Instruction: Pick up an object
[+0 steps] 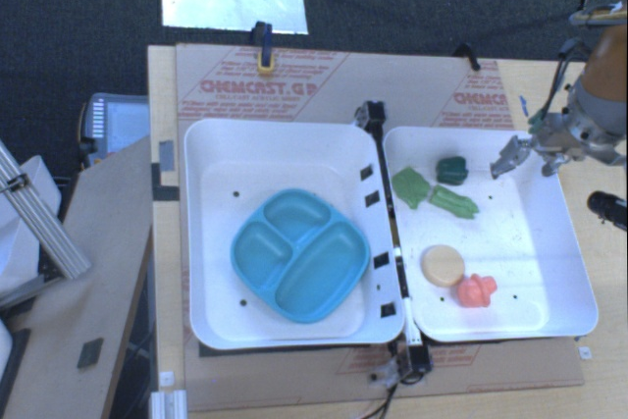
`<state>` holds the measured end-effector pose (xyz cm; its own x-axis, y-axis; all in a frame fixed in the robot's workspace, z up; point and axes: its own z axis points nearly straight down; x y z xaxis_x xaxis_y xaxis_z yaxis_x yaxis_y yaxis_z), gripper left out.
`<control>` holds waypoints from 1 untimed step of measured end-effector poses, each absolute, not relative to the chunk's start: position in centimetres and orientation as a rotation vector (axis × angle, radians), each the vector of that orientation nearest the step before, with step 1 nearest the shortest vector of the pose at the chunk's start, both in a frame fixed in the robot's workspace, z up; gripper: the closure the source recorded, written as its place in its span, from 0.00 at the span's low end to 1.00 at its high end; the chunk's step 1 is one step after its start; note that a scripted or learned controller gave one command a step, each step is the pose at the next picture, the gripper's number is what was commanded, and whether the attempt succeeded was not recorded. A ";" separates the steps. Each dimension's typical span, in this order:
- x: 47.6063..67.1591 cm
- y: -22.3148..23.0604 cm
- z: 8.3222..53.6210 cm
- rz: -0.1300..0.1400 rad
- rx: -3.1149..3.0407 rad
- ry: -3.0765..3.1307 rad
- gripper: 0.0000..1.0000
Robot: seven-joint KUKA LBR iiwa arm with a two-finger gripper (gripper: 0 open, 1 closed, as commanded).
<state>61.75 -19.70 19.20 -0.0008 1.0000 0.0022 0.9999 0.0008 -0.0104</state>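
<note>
- Dark carpet surrounds a pale tabletop [324,74] carrying two white bins; the left bin [211,211] holds a blue divided plate [299,255].
- Right bin [559,260]: candidates lie in its left half, well apart from the walls.
- Gripper [527,156] hangs over the bin's upper right, jaws spread, pinching nothing.
- Green pieces [432,191] and the dark green pepper [451,170] crowd together near the top; a risky target.
- Better: the tan disc [443,265] or the pink toy [476,290] touching it; descend centred, then close.
</note>
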 end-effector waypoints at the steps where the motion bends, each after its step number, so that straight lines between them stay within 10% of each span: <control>1: 62.1 -19.7 19.9 -0.001 -2.219 -2.227 0.00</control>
